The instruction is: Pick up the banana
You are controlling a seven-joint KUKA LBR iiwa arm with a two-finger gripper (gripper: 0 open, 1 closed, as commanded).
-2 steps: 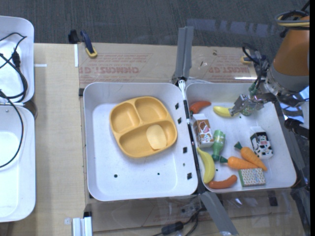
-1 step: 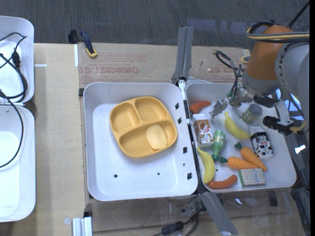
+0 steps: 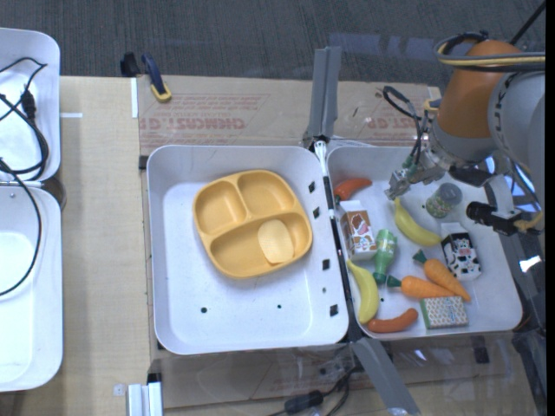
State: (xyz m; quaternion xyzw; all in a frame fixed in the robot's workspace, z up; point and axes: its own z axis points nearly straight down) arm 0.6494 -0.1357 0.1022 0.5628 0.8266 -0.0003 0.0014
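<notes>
Gripper (image 3: 404, 180), finger state indiscernible, hovers just far of banana (image 3: 414, 225): light, soft-skinned, curved, probably best grasped across its middle.

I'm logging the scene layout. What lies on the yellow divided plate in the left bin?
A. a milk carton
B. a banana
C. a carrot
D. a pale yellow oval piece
D: a pale yellow oval piece lies in one compartment of the plate; the bananas and carrots lie in the right bin.

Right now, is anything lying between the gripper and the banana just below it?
Camera view: nothing. Bare white bin floor separates the gripper from the banana.
</notes>
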